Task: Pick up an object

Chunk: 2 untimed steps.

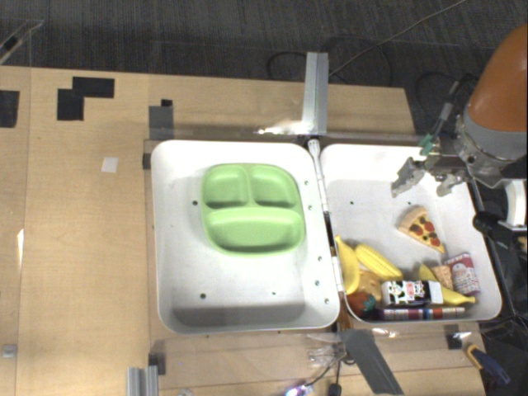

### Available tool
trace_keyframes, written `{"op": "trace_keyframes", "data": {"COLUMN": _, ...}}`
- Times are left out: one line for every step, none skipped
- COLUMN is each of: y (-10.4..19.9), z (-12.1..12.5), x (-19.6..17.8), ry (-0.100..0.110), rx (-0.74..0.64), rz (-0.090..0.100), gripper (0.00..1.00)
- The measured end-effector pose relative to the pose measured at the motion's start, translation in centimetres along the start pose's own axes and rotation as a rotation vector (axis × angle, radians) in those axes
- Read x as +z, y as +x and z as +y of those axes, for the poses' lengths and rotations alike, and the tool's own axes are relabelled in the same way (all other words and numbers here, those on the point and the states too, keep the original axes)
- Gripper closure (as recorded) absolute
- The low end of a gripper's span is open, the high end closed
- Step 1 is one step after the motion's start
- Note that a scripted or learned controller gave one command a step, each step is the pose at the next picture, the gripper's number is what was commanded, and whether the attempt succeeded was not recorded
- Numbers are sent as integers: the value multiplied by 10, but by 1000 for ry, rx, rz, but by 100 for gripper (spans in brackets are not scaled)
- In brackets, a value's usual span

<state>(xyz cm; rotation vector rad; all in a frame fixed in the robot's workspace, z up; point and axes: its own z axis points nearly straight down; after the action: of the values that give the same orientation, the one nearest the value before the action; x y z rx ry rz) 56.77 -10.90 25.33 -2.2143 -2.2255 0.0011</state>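
Observation:
The right bin (371,167) holds a pizza slice toy (421,227), yellow bananas (369,264), a black-and-white bottle (409,292), a small pink packet (461,272) and a dark marker (417,312) along its front edge. My gripper (427,176) hangs over the back right of this bin, above and just behind the pizza slice. Its two fingers are spread apart with nothing between them.
The left bin (177,287) carries a green divided plate (251,207). A metal post (317,89) stands behind the wall between the bins. The wooden bench (74,246) stretches to the left. Cables run at the right edge (495,229).

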Motion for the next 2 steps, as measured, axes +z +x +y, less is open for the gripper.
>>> {"op": "trace_keyframes", "data": {"y": -3, "z": -48, "x": 30, "ry": -1, "rx": -202, "rz": 0, "gripper": 0}}
{"op": "trace_keyframes", "data": {"y": -63, "z": -31, "x": 16, "ry": -3, "rx": -86, "rz": -1, "gripper": 0}}
